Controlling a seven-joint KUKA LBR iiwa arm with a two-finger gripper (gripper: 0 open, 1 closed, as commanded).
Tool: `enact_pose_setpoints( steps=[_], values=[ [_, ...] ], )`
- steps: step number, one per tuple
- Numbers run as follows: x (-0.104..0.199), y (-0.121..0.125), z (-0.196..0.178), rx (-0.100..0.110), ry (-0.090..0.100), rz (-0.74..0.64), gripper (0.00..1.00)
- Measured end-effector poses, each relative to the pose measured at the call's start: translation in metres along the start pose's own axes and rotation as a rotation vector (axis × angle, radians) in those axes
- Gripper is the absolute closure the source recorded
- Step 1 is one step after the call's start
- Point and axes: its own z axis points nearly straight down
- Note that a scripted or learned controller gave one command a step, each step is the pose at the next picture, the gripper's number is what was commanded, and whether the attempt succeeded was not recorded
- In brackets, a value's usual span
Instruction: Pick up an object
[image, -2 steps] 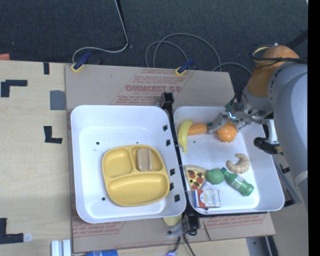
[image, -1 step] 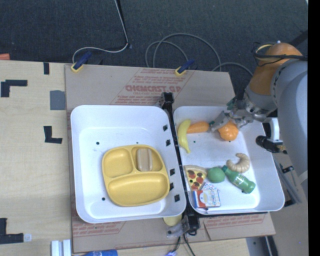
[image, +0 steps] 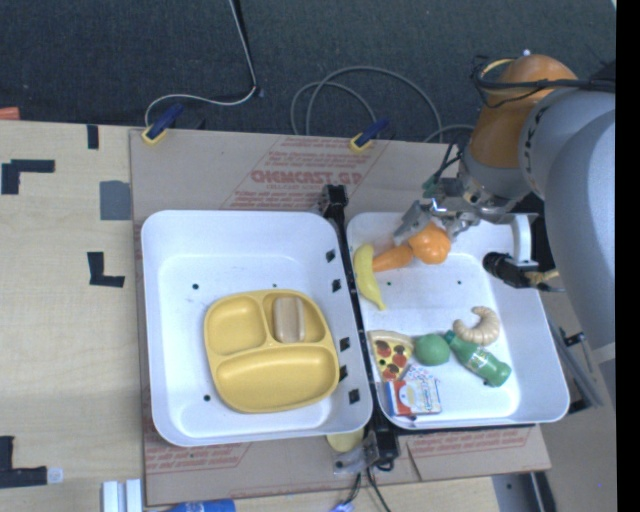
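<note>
Down at the near edge of the right bin (image: 545, 395) a small card (image: 418, 392) lies beside a pizza slice (image: 389, 352), with a green bottle (image: 482, 362) and a croissant (image: 478, 325) at three o'clock from them. Up at twelve o'clock the gripper (image: 432, 221) hangs over the orange (image: 431, 244) and carrot (image: 392, 258); whether it's clenched or released, I cannot tell. Over in the left bin (image: 170, 300) sits a yellow tray (image: 262, 358).

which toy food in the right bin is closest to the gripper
The orange fruit, right beneath the gripper at the bin's far edge. The carrot lies just beside it; the banana, croissant and others sit farther away.
</note>
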Motion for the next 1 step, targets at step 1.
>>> enact_pose_setpoints(
  steps=[1],
  values=[
    [0.0696, -0.0339, -0.0412, 0.004, 0.001, 0.0, 1.0]
  ],
)
